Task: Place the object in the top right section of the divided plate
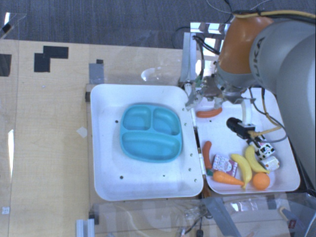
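A blue divided plate (150, 132) lies in the left bin (106, 177), with nothing in its sections. My gripper (204, 102) hangs over the far left corner of the right bin (291, 181), close to the wall between the bins. It is open, one fingertip (189, 103) reaching toward the divider. An orange sausage (209, 113) lies on the bin floor just below the gripper, between the fingers' line and not lifted.
The right bin also holds a red sausage (207, 154), a pink carton (225, 164), a carrot (228, 178), two bananas (245, 166), an orange (260, 180) and a small black-and-white toy (267, 151). My arm covers the bin's far right.
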